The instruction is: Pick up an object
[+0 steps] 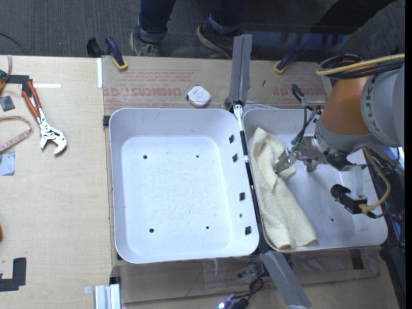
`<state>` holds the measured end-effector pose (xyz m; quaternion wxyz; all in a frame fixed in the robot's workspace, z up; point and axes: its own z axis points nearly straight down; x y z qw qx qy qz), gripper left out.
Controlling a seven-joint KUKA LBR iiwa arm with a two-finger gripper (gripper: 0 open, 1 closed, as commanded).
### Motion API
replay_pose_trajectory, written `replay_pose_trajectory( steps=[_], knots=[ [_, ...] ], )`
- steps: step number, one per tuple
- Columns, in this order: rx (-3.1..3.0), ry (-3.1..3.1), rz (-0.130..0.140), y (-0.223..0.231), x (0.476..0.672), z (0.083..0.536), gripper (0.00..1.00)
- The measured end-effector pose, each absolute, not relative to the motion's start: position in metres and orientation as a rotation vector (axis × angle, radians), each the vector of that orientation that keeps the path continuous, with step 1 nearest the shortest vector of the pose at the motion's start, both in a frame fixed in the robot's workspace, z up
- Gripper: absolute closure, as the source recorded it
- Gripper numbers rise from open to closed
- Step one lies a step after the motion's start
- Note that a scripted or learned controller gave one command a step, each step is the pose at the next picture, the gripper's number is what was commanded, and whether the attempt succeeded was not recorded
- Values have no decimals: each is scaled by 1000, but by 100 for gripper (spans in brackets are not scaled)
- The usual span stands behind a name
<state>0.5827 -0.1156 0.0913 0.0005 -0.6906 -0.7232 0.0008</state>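
One cloth, two bins, one arm.
A single cream cloth (278,198) lies along the right bin's (347,234) left side; the hand (285,165) pinches its upper fold. The left bin (122,172) sits beside it.

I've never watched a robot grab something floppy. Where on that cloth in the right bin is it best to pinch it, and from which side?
Probably the raised fold near the cloth's upper end, coming straight down from above. The cloth lies flat along the right bin's left wall, so its edges offer little to pinch; the bunched ridge stands up enough to close on. The pincer sits right there.
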Motion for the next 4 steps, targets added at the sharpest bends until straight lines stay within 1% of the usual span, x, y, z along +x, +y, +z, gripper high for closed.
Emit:
replay_pose_trajectory(
  steps=[1,2,3,4],
  knots=[
    [-2263,-2182,2,-181,586,162,0],
    [-2027,-2400,1,-98,595,94,0],
    [-2033,-2397,1,-100,595,104,100],
    [-2091,-2346,1,-59,548,192,100]
  ],
)
